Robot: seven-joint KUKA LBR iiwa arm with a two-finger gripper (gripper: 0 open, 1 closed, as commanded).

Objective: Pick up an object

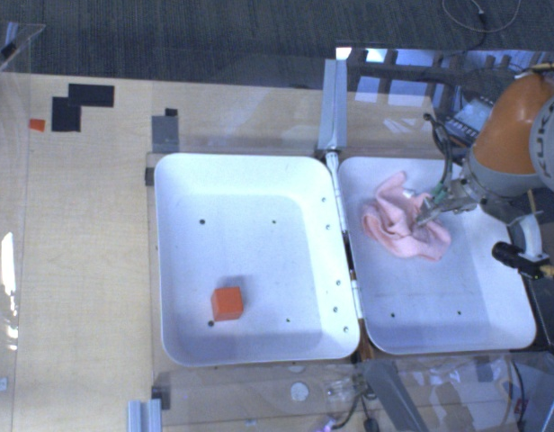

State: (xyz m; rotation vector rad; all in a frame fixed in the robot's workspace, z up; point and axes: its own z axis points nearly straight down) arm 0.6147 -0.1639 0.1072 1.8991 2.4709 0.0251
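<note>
Pink cloth (401, 224) lies crumpled in my right bin (457, 327), gripper (430, 216) down on it, whether the fingers are open or closed I cannot tell.

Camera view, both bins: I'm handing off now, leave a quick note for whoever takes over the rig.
Gripper: down at the pink cloth in the right bin, at the cloth's right side; no grasp can be confirmed.
Orange block: lying in the left bin, toward its near left, untouched.
Done: arm has reached the cloth.
Left: secure a grip and lift an object clear of its bin.
</note>
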